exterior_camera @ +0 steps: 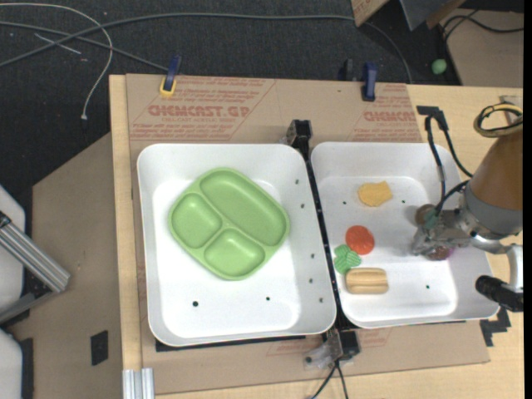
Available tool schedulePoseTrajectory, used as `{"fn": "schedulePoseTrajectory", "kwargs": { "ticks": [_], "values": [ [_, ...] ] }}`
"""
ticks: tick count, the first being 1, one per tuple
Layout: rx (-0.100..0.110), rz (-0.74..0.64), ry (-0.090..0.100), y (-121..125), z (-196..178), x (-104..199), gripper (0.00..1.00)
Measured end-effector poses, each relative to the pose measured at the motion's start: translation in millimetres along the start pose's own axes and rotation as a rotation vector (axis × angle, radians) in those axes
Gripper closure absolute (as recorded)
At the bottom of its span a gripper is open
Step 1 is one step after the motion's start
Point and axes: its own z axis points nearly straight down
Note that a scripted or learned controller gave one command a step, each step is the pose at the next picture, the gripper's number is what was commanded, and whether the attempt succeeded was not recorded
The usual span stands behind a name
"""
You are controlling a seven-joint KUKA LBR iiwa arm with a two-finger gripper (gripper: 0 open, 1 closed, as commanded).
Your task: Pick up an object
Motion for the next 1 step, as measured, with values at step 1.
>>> {"fn": "schedulePoseTrajectory", "kwargs": {
  "ticks": [1],
  "values": [
    [-0.006, -0.001, -0.004, -0.8, -64.0, -2.5, 1.0]
  ]
}}
